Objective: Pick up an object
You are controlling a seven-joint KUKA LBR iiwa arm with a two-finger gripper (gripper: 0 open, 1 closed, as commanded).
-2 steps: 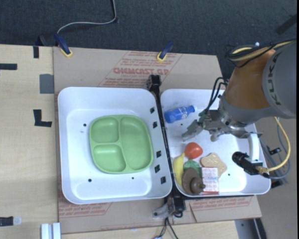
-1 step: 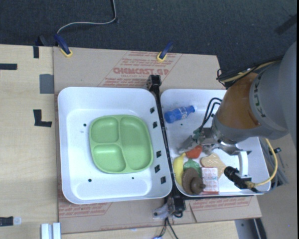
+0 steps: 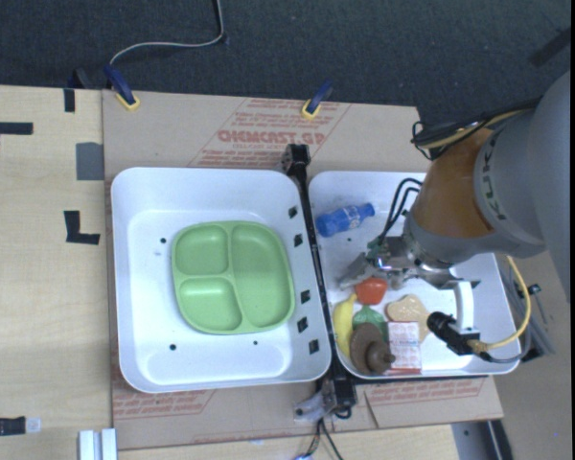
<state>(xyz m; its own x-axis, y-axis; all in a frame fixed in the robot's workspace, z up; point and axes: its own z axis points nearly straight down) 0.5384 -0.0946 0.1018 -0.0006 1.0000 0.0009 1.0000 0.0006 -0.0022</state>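
Grey arm [image 3: 503, 195] reaching in over right bin [image 3: 489, 367]. Green divided plate [image 3: 233, 277] in left bin [image 3: 134, 257]. Gripper [image 3: 376, 262] low just above red-orange object [image 3: 370, 291] beside yellow banana [image 3: 343, 321]; grip state: cannot tell.

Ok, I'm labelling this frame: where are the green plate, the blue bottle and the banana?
green plate [image 3: 234, 278], camera view, on the ridge where its compartments meet.
blue bottle [image 3: 344, 218], camera view, middle of its body.
banana [image 3: 343, 321], camera view, middle of its yellow length.
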